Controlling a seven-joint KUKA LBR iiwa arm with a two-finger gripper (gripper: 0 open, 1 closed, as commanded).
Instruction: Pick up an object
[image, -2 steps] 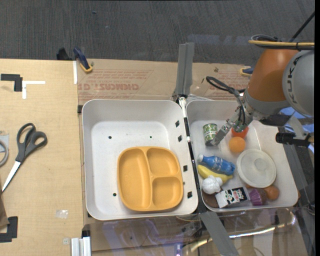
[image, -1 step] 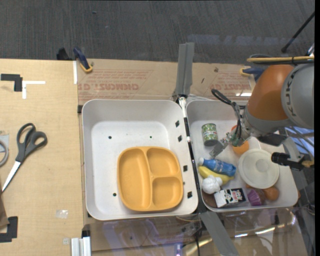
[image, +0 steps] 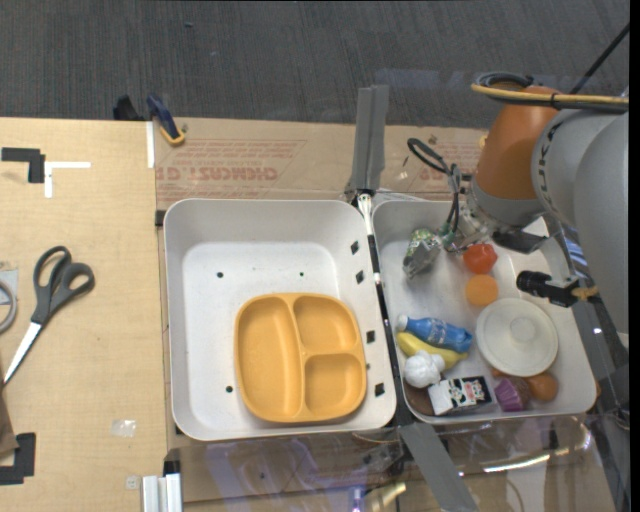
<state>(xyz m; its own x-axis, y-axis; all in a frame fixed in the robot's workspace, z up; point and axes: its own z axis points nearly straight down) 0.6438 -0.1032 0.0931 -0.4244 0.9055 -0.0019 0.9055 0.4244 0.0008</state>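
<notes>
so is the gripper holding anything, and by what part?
Cannot tell: the gripper is low in the right bin by the crumpled foil object; the hold isn't visible.

two white bins sit side by side, the left bin (image: 190, 300) holding a yellow-orange divided plate (image: 300, 356). in the right bin (image: 392, 290) lie a red-orange ball (image: 480, 258), an orange ball (image: 482, 291), a white round lid (image: 517, 336), a blue bottle (image: 438, 331), a yellow banana-like toy (image: 425, 348), a black-and-white carton (image: 462, 393), a purple piece (image: 511, 392) and a silvery green crumpled wrapper (image: 423, 251). black-handled scissors (image: 42, 295) rest on the pale wood bench (image: 80, 220). the arm (image: 570, 150) is grey with an orange band.
</notes>
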